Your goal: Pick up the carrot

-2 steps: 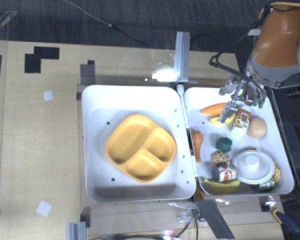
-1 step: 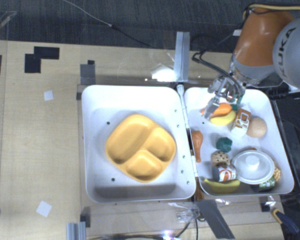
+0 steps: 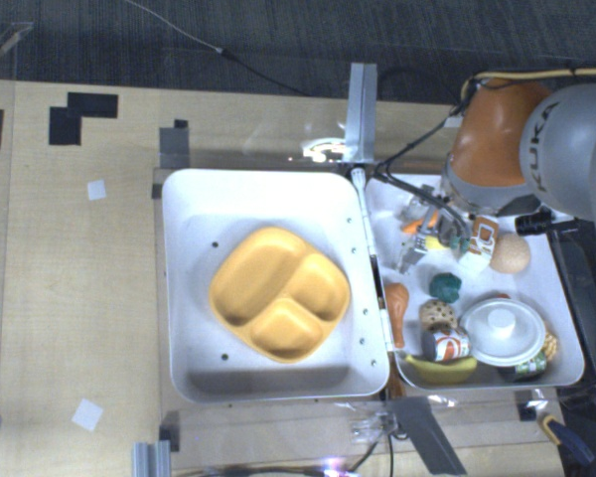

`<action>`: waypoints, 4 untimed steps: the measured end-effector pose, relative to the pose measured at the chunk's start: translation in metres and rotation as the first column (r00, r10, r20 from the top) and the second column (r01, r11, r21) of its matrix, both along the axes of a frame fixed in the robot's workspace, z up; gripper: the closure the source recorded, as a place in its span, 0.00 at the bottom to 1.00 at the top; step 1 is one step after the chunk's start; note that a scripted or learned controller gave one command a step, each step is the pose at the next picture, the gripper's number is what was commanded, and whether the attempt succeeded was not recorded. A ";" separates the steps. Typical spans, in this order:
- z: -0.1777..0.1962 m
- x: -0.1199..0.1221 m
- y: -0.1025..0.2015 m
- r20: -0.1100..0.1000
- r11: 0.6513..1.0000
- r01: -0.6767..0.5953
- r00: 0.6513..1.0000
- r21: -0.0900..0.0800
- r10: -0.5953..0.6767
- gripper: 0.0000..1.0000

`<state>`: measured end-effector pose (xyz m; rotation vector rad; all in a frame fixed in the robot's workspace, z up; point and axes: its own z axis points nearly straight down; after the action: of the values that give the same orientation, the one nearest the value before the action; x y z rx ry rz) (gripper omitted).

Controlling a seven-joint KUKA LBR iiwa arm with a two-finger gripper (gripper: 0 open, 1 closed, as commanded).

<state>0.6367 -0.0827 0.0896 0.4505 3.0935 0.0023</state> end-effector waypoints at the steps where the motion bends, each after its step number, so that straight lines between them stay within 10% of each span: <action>1: -0.001 0.018 -0.001 -0.011 0.997 -0.081 0.997 0.000 0.081 0.00; 3: 0.000 -0.083 -0.044 -0.002 0.948 0.317 0.948 0.005 -0.317 0.00; 4: -0.001 -0.034 -0.047 -0.005 0.865 0.501 0.865 0.005 -0.501 0.00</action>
<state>0.6027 -0.1295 0.0884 1.2395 2.8748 0.0051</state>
